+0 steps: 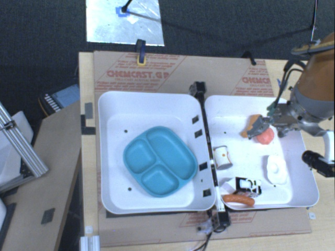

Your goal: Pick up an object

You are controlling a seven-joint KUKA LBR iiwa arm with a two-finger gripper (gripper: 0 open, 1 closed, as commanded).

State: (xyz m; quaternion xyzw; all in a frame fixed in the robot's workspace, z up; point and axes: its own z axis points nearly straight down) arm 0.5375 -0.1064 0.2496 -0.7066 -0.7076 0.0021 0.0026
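The gripper (260, 125) hangs low in the right bin (301, 192), right over a pinkish-red toy (266, 136) and an orange piece (253, 123). Honestly can't tell whether it's got anything yet. So nothing's clearly lifted; the actual pick looks not done.

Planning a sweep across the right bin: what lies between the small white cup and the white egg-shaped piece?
In the camera view, only bare bin floor lies between the small white cup and the white egg-shaped piece.

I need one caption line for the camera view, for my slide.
KUKA arm's gripper hovers over a pink object in the right bin; a blue divided plate sits in the left bin.
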